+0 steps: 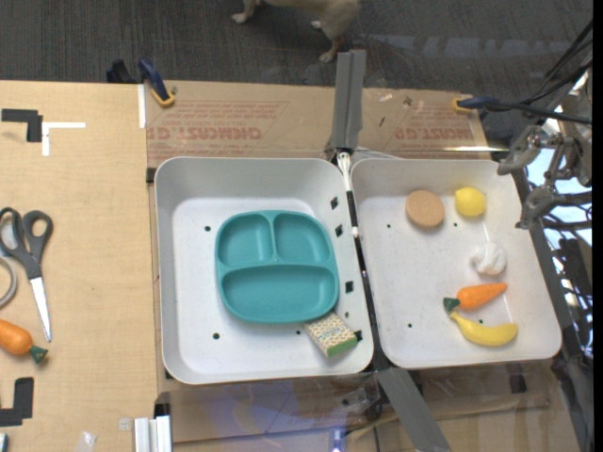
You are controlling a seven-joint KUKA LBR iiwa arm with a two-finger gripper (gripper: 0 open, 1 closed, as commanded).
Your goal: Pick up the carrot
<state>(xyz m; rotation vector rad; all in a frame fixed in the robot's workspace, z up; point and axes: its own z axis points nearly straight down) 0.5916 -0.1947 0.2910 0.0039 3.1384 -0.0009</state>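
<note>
Carrot (pixel 479 296) beside banana (pixel 484 331)

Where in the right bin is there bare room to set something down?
The right bin has bare floor along its left side, between the divider and the carrot, below the round cookie. Its right side is crowded: lemon, white lump, carrot and banana stand close together.

Place: you are looking at a robotics lab.
Desk (pixel 75 205): plywood, with two white bins (pixel 179 281) clamped over cardboard (pixel 245 125).
Right: loose cables (pixel 565 73).
Far: dark carpet floor (pixel 113 17).
Left: scissors (pixel 28 262).
</note>
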